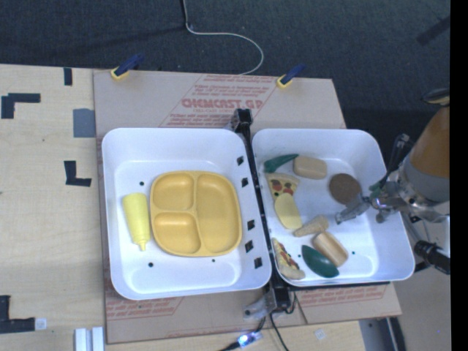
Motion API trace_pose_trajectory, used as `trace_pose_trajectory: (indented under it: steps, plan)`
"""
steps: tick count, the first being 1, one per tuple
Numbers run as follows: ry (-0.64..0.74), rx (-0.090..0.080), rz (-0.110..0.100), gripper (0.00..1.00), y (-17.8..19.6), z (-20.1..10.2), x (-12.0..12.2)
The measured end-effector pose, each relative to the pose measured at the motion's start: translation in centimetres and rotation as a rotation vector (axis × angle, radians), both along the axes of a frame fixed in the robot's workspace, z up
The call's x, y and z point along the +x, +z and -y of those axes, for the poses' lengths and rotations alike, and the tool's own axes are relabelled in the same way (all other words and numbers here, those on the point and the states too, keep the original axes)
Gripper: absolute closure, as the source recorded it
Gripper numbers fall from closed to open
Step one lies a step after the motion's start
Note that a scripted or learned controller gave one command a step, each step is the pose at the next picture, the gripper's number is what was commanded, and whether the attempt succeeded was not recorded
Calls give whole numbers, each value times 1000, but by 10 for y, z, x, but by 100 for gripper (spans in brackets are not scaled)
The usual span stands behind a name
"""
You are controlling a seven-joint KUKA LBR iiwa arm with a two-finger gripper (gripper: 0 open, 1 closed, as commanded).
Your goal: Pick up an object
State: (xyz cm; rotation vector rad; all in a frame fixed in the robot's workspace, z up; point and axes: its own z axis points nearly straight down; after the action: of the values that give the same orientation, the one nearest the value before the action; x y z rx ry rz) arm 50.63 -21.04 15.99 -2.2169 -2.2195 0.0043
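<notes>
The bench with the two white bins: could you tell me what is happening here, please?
A grey KUKA arm reaches in from the right, its gripper low over the right bin, near a brown round piece and among other toy food. Nothing can be seen held. The left bin holds a yellow divided plate and a yellow bottle.

You see a pale wood-grain tabletop (44, 218) with black tape marks (73, 172) at left. A brown cardboard sheet (212, 108) with red print lies on it, clamped by two blue-yellow clips (126, 66). Dark grey carpet (88, 13) beyond, crossed by a thin white cable (234, 36).
</notes>
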Motion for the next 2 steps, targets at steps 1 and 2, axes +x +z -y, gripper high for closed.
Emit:
trace_pose_trajectory:
  steps: [1, 2]
  plan:
    - [-1, 1, -1, 0, -63, 3, -2]
    - [1, -2, 4, 0, -76, 3, -2]
